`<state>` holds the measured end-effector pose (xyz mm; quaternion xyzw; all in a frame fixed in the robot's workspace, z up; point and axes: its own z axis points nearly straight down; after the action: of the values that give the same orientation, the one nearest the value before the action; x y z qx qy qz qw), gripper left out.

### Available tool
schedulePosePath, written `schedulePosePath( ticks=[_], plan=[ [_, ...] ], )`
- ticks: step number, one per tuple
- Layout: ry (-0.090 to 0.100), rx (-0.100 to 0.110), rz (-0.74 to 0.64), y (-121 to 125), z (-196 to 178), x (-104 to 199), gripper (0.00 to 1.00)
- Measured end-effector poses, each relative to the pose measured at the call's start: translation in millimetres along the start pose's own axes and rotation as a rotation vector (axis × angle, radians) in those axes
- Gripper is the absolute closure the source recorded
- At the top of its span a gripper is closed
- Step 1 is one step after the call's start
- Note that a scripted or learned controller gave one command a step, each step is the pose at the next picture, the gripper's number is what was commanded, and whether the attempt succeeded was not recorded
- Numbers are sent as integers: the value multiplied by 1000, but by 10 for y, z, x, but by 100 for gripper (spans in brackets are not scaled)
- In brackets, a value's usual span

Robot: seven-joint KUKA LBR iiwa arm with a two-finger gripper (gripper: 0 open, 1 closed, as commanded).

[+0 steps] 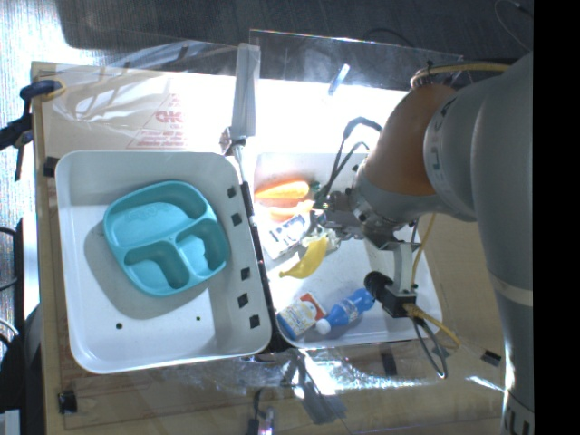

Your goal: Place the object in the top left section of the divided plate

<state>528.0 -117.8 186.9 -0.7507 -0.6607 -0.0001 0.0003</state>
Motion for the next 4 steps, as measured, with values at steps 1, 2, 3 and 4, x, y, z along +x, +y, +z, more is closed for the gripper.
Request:
schedulePosePath(
  ticks=[1,2,3,4],
  plan=[
    [0,4,2,727,-41,878,100],
    [-1,0,-267,889,-50,1516,100],
    [-1,0,-267,889,-51,1517,0],
    [-1,1,-274,890,-153,1529,100]
  ],
)
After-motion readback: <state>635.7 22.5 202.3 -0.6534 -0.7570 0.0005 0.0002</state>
